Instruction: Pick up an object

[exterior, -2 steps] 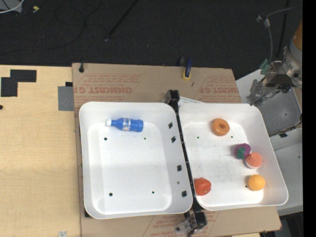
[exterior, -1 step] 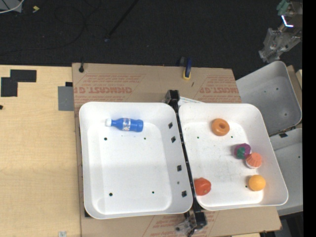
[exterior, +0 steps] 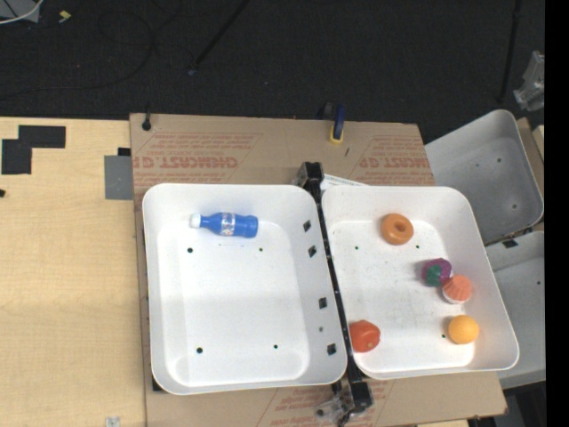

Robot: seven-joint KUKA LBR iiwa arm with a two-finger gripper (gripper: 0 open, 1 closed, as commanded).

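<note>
Blue bottle (exterior: 226,225) lying flat, far-left corner of left bin (exterior: 169,363); well apart from everything, easiest target; descend straight, straddle across narrow width; pincer state: cannot tell.

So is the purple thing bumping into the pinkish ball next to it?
Cannot tell: in the camera view the purple toy and the pinkish ball meet edge to edge without a plain gap.

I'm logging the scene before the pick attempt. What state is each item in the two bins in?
Blue bottle: lying on its side, cap on, left bin.
Orange ring: lying flat, right bin.
Purple and green piece: touching the red-and-white piece.
Orange ball: resting apart.
Red piece: against the right bin's left wall.
</note>
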